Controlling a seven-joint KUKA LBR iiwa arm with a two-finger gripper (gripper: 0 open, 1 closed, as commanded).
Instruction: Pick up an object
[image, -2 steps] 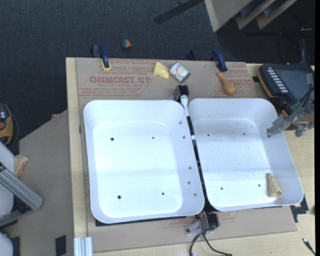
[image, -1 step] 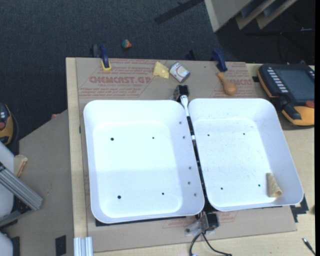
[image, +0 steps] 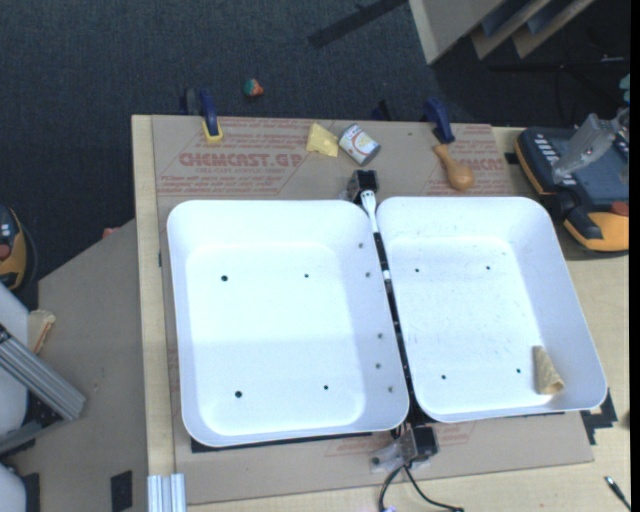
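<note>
White bins (image: 275, 215), two, one tan object (image: 546, 370)

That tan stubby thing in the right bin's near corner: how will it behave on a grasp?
The tan piece looks small and short, so probably light. It seems roughly cylindrical, like a cork, so it may roll if nudged sideways. It lies against the right bin wall near the corner, so the jaws likely have little room on that side.

Yellow wedge (image: 322, 141), small box (image: 359, 144), wooden handle (image: 453, 167) behind bins.
</note>
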